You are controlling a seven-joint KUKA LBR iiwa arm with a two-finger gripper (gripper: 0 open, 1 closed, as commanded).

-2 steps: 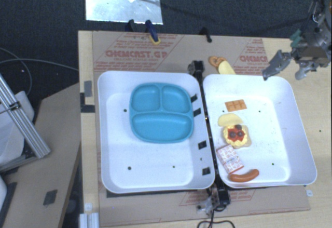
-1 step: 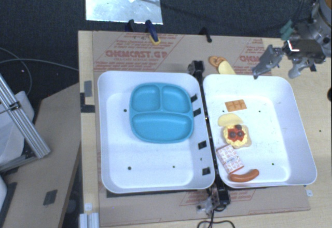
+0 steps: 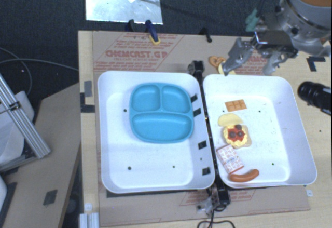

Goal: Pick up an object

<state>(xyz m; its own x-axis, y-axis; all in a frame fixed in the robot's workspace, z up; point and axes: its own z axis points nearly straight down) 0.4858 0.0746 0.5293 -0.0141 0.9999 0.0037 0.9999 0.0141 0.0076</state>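
tool: hangs over the far rim of the right bin, fingers spread wide, nothing between them — one finger points down-left, the other sits to its right
arm: comes in from the upper right, orange band above the wrist; one arm on this rig, so no choice of side
things to pick: all in the right bin, in a loose column running from mid-bin toward the near wall
waffle piece: nearest the tool, flat, orange-brown, squarish; lies toward the near side and a little left of the tool
yellow slice: just beside the waffle piece on its near side
tart: red-topped, touching or nearly touching the yellow slice
checked packet: nearer still, tilted
sausage: close to the near wall, long axis running left-right, slightly bowed; farthest from the tool
key relation: every candidate lies nearward of the tool, inside the bin, well apart from the fingers — my guess is the move has to come in over the rim, then down
left bin: holds a blue divided plate
desk: a small orange piece lies outside the bins, just left of the tool
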